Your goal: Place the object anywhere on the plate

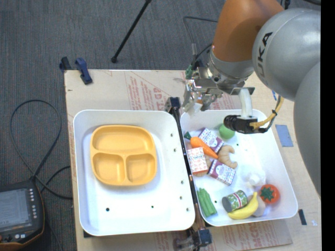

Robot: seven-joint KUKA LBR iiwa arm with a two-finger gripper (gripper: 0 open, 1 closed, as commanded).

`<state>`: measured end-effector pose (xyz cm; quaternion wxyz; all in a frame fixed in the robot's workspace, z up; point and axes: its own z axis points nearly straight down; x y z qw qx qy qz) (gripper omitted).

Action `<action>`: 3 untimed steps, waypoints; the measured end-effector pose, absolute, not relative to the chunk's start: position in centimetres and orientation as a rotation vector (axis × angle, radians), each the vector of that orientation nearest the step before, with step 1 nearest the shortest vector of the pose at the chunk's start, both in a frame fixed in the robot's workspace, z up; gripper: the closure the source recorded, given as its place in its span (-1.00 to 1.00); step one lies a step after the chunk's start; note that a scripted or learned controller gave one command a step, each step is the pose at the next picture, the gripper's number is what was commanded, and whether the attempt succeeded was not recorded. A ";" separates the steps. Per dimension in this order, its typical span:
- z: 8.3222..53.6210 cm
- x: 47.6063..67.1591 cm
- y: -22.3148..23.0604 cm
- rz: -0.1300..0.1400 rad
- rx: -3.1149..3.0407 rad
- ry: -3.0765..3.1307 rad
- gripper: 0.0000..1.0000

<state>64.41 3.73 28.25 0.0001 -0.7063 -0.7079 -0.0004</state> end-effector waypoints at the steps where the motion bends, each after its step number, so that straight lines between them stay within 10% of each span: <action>1: 33.5 64.4 10.7 -0.005 -2.218 -2.227 1.00; 3: 38.2 64.4 19.1 -0.007 -2.216 -2.228 1.00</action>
